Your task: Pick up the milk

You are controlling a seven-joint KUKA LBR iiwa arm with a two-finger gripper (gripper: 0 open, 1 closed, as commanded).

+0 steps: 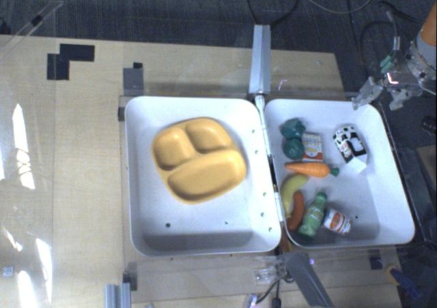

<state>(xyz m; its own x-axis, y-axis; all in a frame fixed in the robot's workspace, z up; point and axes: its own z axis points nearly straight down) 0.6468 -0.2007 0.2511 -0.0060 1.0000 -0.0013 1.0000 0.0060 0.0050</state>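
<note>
The gripper [377, 91] is seen spread above the right bin's [382, 184] corner; the milk [350, 145] could be knocked aside if approached off-centre.

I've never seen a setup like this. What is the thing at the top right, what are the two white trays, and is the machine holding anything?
You are looking down, at a slant, from one camera fixed above a wooden bench. The shape at the top right is the end of a robot arm with its gripper, hovering just beyond the far corner of the right shallow white bin; nothing is seen in it. That bin holds toy groceries: a small black-and-white milk carton, which it is meant to pick up, an orange carrot, a yellow banana, a green bottle, a small can lying on its side, a red sausage and a dark teal lump. The left white bin holds a yellow three-part plate.
</note>
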